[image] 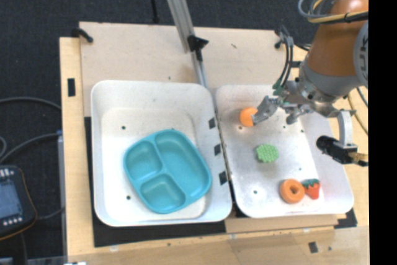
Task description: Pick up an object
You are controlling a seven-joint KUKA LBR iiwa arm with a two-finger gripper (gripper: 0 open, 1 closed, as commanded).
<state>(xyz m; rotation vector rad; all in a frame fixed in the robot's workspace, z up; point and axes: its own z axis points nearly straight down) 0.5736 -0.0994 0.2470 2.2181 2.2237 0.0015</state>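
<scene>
Camera view sets the hand [268,110] over the far end of the right bin [322,195], with a small orange ball [247,116] just beside its tip, on the side toward the left bin [111,133]. The ball is round, so no long axis governs the approach; the coming grasp turns on a short shift toward the bins' shared wall and a drop. Whether the fingers stand apart or together I cannot tell; the picture is too coarse there. The ball may be touching a fingertip, though it looks merely adjacent. No brand, label or writing can be read anywhere.
</scene>
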